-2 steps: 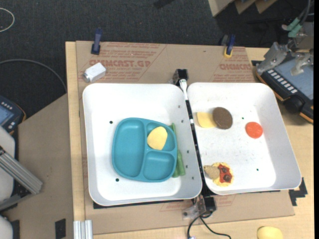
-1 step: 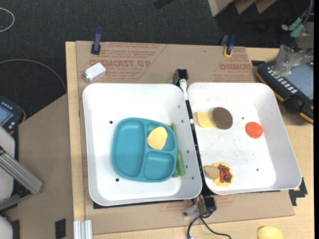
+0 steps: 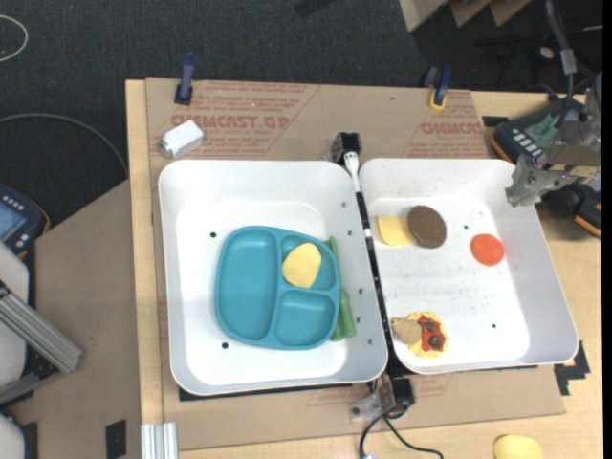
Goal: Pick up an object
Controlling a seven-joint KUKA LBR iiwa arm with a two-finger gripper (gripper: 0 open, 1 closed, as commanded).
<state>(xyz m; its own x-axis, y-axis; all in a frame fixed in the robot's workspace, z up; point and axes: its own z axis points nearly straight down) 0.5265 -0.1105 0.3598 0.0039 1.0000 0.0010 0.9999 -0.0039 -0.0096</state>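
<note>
While my gripper hovers at the right white bin's far right corner (jaw state I cannot tell), nothing is grasped; I'd next descend on the round orange disc near that bin's right edge.

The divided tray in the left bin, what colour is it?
Teal blue. The divided tray shows best in the camera view, holding a yellow piece in one compartment.

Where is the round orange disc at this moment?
The round orange disc lies flat in the right-hand white bin, toward its right side, apart from the round brown patty to its left and below the gripper at the bin's upper right corner.
</note>
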